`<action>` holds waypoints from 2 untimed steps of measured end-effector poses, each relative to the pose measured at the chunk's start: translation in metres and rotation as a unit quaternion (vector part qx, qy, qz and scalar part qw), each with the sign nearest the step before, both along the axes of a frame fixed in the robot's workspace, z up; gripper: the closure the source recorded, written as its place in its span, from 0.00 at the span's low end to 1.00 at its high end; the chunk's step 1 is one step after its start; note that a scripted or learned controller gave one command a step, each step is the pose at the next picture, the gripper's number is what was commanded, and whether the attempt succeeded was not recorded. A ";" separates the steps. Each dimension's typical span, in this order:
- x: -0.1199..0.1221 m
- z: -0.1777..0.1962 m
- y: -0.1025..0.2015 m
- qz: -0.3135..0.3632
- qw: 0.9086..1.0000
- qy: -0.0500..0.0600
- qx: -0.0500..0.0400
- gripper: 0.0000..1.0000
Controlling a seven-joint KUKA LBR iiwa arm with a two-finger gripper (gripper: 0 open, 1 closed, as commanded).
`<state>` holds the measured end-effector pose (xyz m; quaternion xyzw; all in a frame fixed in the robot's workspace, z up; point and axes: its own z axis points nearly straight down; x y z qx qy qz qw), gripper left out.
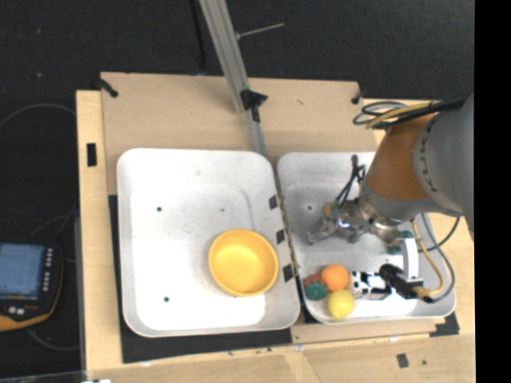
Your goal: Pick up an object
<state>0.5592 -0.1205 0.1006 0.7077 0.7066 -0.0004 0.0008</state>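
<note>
My gripper [329,220] hangs low over the middle of the right bin [303,174], on the end of the grey arm with its orange band [395,166]. Below it, along the bin's front edge, lie an orange ball [336,277], a yellow ball [341,303], a small green piece [316,290] and a black-and-white object [374,283]. The gripper stands a short way behind the orange ball and apart from it. No object is visible in the gripper.
A yellow bowl [243,262] sits in the left bin [160,182], near its front right corner. A grey pole [231,54] slants down from the top to the wall between the bins. Cables [435,266] trail by the right bin's right side.
</note>
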 end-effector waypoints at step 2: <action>0.010 0.056 0.000 0.002 1.000 0.000 0.001 1.00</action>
